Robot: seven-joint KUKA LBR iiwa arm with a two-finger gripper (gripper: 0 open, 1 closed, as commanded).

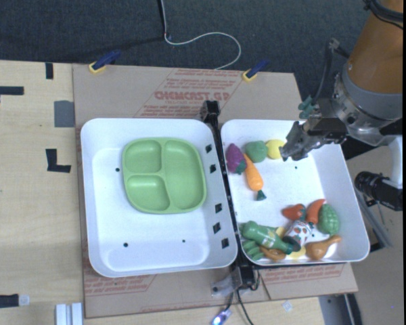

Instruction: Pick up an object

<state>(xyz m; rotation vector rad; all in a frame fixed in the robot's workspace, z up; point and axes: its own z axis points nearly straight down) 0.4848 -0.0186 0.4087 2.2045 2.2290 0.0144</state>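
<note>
Here, your left bin (101,249) carries a green divided plate (165,175) with bare floor around it. In the right bin (338,175), toys hug the far-left edge and near wall, middle open. Claw (294,147) hovers beside the yellow toy (275,148); whether it is open I cannot tell.

Two white bins (98,181) on brown cardboard (183,97) with red lettering; pale green divided plate (165,175) in the left one; right one a jumble of purple eggplant (235,156), orange carrot (254,179), green veg (256,150), yellow bit (274,147); dark gripper (289,153) under a grey, orange-banded arm (379,46).
</note>
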